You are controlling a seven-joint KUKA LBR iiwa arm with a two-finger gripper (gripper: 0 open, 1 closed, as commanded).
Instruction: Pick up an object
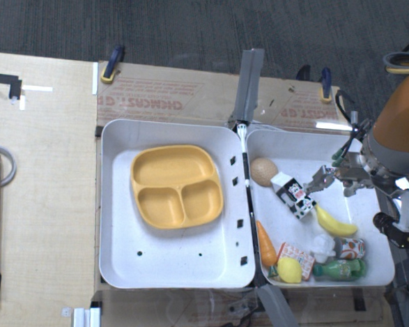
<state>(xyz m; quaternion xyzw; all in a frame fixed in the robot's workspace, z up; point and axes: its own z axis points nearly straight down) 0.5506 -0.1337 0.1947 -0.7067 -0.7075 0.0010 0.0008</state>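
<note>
Nearest us, the left bin (114, 258) holds one yellow divided plate (177, 186). We count in the right bin (289, 155) one potato (263, 171), carrot (266, 245), lemon (289, 270), cow-print carton (294, 196), banana (334, 222) and green bottle (337, 269). Above the bin, the gripper (337, 177) has its fingers spread, grasping nothing.

A robot lab: white bins (110, 209) clamped to a plywood bench (35, 182), toy food (336, 223), grey carpet (166, 17).
</note>
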